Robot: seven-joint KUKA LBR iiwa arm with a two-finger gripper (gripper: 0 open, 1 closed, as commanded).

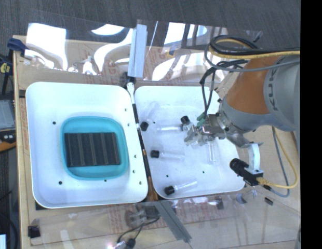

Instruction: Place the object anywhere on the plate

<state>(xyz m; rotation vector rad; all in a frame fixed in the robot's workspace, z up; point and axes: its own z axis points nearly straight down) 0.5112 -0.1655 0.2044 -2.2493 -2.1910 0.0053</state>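
The tabletop carries two white bins side by side. The left bin holds the plate, a light blue one with a dark ridged middle. The right bin holds several small clear tubes with black caps.

The big grey and orange arm comes in from the right and ends low over the right bin. Its hand sits near the middle of that bin. It is too blurry there to tell if the hand is wide or narrow, or if it holds anything.

One capped tube lies just beside the hand, up and to the left. A clear tube lies just below it, pointing up and down. More tubes lie farther off: one to the left and one near the bottom edge.

The plate is well apart from the hand, straight to the left. The raised edge where the two bins meet stands between them, so I think the hand must lift over it.
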